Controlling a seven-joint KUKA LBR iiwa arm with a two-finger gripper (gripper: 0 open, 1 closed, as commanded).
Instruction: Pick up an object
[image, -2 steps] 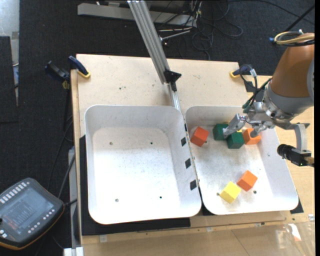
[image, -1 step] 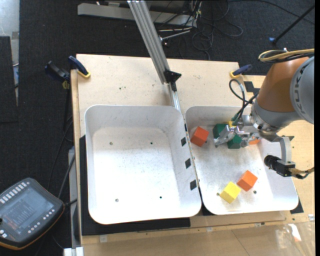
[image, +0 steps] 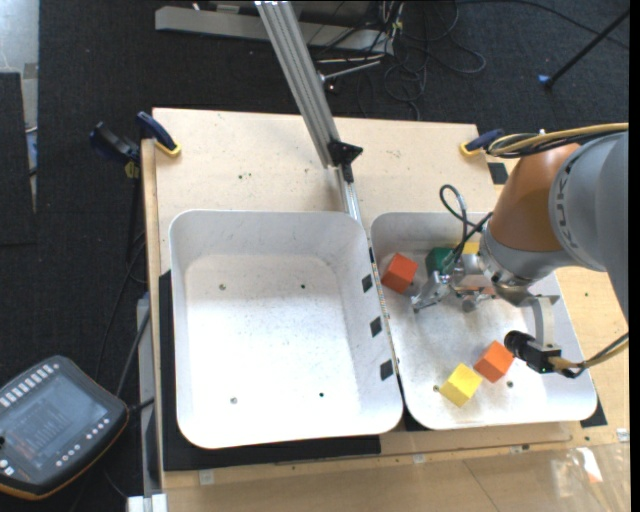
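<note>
In the right bin (image: 560, 405) lie several small blocks. An orange-red cube (image: 400, 272) sits near the bin's left wall at the back. A green object (image: 439, 261) lies just right of it, partly hidden by the arm. My gripper (image: 428, 297) hangs low over the bin floor, just below the green object and right of the orange-red cube. Nothing shows in its grasp. A yellow cube (image: 461, 384) and a second orange cube (image: 494, 361) rest side by side near the bin's front.
The left bin (image: 200, 235) stands beside the right one, with a shared raised wall (image: 378, 310) between them. The grey arm with its orange band (image: 535, 200) covers the right bin's back right. A slanted metal rail (image: 305, 85) crosses the bench's back.
</note>
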